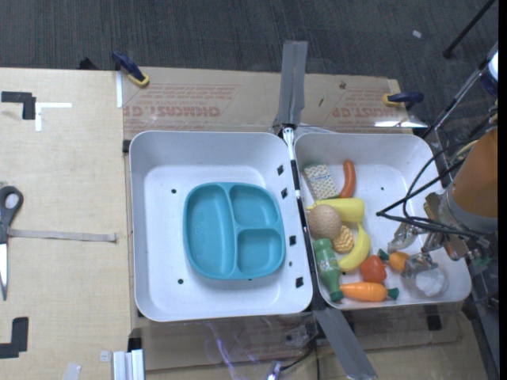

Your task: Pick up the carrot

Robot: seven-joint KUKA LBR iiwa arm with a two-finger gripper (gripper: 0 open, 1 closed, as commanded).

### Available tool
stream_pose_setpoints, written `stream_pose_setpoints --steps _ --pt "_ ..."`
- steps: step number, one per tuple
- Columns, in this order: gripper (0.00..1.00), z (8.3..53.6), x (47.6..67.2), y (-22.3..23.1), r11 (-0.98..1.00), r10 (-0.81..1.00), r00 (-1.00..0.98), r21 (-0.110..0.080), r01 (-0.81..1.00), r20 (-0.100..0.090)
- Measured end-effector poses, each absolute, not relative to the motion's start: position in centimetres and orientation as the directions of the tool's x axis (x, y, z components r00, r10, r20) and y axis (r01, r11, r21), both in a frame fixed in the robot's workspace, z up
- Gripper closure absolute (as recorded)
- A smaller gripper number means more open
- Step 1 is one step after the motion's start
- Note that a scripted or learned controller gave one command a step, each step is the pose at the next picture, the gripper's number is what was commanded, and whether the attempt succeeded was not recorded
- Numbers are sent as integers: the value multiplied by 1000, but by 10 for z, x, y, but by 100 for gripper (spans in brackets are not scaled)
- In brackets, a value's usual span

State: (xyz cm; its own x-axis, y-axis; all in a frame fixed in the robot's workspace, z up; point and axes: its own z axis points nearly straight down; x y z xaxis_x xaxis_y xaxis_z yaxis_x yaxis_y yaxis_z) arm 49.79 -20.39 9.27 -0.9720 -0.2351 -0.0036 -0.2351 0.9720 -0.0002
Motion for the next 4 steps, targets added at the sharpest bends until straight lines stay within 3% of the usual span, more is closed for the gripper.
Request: stream_pose_setpoints --steps 1,2,3,4 --pt "0 93 498 -204 972 -236 -972 -1 -236 -4" --pt "100 103 501 -202 971 -239 -971 -2 -239 -10" --pt "100 113 504 -202 970 -242 -970 -4 -242 -15" --pt "100 102 499 -205 924 -383 -923 -15 -383 -38"
